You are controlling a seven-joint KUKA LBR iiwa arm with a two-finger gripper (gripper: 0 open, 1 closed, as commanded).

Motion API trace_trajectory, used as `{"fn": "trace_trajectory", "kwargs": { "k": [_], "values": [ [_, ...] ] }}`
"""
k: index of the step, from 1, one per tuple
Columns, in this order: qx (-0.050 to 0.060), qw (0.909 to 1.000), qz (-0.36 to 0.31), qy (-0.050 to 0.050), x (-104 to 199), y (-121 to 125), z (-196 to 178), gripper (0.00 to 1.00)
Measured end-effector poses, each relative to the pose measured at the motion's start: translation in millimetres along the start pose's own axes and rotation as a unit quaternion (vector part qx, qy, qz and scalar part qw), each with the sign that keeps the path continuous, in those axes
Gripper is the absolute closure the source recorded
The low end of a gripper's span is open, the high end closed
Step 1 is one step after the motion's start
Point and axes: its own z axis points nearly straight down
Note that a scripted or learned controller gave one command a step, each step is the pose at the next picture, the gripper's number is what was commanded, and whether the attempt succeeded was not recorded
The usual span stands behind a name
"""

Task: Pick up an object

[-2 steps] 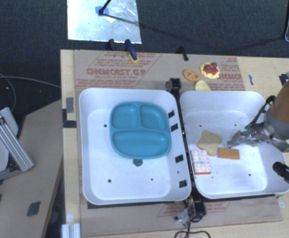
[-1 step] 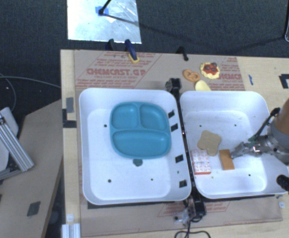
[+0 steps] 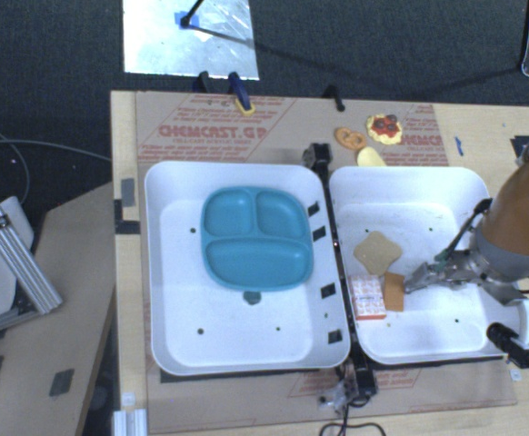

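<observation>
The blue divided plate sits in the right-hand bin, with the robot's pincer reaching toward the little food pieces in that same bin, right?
Not quite. The camera view shows the blue divided plate in the left bin, not the right one. The rest holds: the pincer reaches toward the food pieces in the right bin.

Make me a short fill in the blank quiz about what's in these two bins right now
1. The blue divided plate lies in the ____ bin as the camera sees it.
2. That plate has ____ compartments.
3. The tan toast-shaped piece lies in the ____ bin, where the gripper reaches.
4. Beyond the bins, the round pizza toy rests on the ____ sheet.

Missing words: left; three; right; cardboard
</observation>
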Motion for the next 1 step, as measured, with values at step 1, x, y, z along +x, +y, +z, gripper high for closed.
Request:
{"fn": "trace_trajectory", "kwargs": {
  "k": [1],
  "values": [
    [-0.002,1.0000,0.001,0.000,20.6,-16.8,-0.6,0.00]
  ]
}}
